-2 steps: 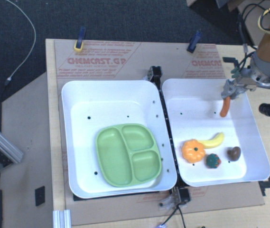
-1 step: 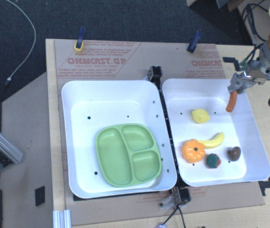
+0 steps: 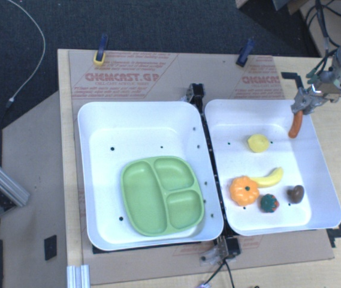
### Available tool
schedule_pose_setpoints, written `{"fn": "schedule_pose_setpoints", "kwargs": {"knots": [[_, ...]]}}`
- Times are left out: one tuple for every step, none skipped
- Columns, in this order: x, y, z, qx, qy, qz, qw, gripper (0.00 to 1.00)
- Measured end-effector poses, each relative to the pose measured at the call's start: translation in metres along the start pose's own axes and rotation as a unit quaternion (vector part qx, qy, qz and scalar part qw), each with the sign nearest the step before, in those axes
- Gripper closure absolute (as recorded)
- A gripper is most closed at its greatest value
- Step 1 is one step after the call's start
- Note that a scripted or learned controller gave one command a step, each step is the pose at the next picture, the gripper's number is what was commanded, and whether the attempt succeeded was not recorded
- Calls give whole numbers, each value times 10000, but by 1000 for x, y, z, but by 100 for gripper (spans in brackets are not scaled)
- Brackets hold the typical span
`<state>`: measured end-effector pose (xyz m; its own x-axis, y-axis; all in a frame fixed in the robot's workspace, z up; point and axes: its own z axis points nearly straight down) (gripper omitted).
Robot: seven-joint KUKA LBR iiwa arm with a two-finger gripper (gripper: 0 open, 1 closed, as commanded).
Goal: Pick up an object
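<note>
Holding: gripper (image 3: pixel 302 105) clamped on an orange carrot (image 3: pixel 295 125), which hangs above right bin's (image 3: pixel 320 161) far edge.

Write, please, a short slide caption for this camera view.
Gripper lifts an orange carrot above the right bin; green tray in left bin.

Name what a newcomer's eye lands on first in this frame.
Probably the green divided tray, lying alone in the left bin. Next, the bright cluster in the right bin: an orange pumpkin touching a banana, with a yellow lemon farther back. At the right bin's far corner, the gripper has an orange carrot hanging between its fingers.
</note>
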<state>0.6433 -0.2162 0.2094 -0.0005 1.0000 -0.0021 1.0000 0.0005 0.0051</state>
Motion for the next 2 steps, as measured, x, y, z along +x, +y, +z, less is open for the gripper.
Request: {"fn": "schedule_pose_setpoints", "kwargs": {"knots": [[49,-19,5,42,20,-13,10000,100],[104,-22,9,36,25,-26,10000,100]]}}
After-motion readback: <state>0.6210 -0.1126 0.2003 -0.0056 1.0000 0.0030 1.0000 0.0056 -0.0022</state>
